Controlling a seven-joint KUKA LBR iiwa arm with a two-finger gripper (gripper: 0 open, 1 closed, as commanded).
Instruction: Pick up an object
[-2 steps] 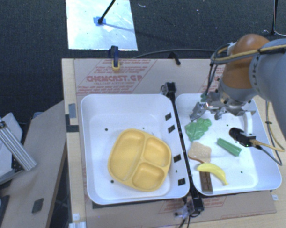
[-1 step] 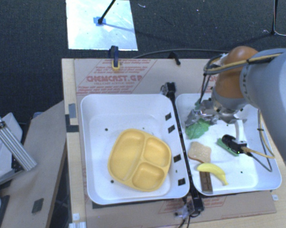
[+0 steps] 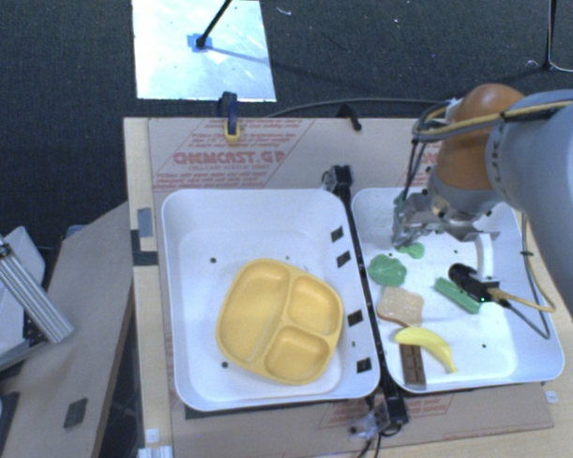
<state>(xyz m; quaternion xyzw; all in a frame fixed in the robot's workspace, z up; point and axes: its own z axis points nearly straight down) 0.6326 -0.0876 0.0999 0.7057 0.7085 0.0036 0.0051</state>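
I see the tabletop carrying two white bins. The left bin holds a yellow divided tray. In the right bin, my pincer hangs low near the back-left corner, just over a small green piece; I cannot tell its grip state. Nearby lie a green leaf, toast slice and banana.

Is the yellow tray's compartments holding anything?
Empty. The yellow tray lies flat in the left bin, all three compartments bare.
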